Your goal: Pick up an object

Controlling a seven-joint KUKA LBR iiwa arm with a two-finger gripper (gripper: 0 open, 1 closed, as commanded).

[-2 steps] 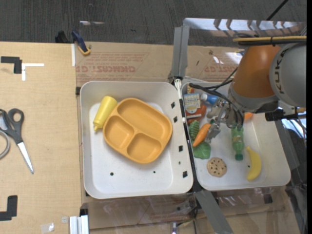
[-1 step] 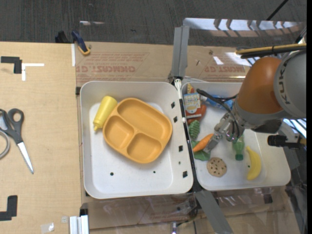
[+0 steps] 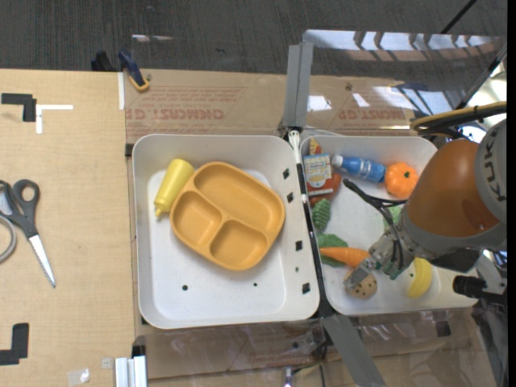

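At lower right, the jaws (image 3: 379, 266) hang over the round brown cookie (image 3: 363, 286) in the right white bin (image 3: 345, 216); their spread I cannot tell. Centre squarely first, clearing the orange plastic carrot (image 3: 343, 255) just beyond.

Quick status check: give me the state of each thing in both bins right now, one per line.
Yellow tray: flat, left bin.
Yellow bottle: on its side beside the tray.
Blue bottle: lying down, right bin.
Orange: resting by the bottle.
Carrot: lying flat.
Gripper: low by the carrot.
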